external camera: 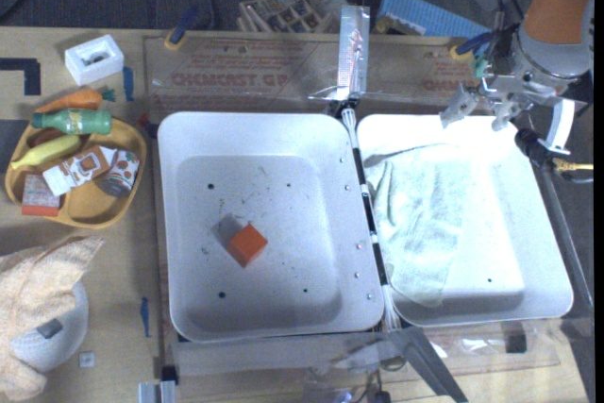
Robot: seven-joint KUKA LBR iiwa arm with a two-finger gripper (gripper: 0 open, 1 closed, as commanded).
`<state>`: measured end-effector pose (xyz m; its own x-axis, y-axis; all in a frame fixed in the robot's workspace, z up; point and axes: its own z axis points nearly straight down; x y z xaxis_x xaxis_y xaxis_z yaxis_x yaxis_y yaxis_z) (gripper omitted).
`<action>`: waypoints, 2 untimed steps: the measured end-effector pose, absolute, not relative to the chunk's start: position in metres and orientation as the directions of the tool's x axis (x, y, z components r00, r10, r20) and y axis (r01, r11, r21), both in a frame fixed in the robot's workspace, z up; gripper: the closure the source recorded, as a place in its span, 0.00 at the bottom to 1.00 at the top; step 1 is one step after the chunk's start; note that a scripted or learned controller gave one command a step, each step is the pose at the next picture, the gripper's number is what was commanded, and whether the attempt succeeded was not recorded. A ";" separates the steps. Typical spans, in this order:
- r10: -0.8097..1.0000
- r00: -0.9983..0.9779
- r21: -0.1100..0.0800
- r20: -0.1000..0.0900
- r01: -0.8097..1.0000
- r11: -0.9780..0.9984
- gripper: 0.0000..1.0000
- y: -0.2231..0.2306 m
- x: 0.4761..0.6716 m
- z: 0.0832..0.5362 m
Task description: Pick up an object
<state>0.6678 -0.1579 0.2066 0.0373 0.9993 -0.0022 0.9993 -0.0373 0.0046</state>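
Orange block (249, 244), lying alone near the middle of the left bin (189, 146), tilted a little, with a grey shadow or scrap touching its upper-left side. Well apart from the claw (479, 109), parked over the far edge of the right bin (547, 293); hard to tell whether open or shut from this slant, and nothing seen between the fingers.

Judged from here, still at the approach stage: a long sweep leftwards across the divider between the bins, then a straight descent over the block. Best to turn the wrist so the fingers meet two flat opposite faces instead of the corners, given the block's skewed lie, and to come down centred so neither finger tip nudges it aside on the slick white floor.

Further left, off the bins: a yellow bowl (125, 203) of toy food, including a green bottle (74, 121) and a banana (42, 152), plus a small white box (94, 58) and a pale cloth (42, 283). None of these in the path.

In the right bin, a crumpled white towel (425, 222) spread across the floor, directly under the start of the travel; worth clearing with height before crossing.
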 end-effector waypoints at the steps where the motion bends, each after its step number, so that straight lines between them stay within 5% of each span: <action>1: 0.998 -0.055 0.005 -0.001 0.998 0.055 0.00 -0.125 0.644 0.095; 2: 0.982 -0.187 0.004 -0.002 0.982 0.187 0.00 -0.150 0.615 0.184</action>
<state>0.6148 -0.1502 0.1842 -0.1867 0.9824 -0.0025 0.9824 0.1867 0.0043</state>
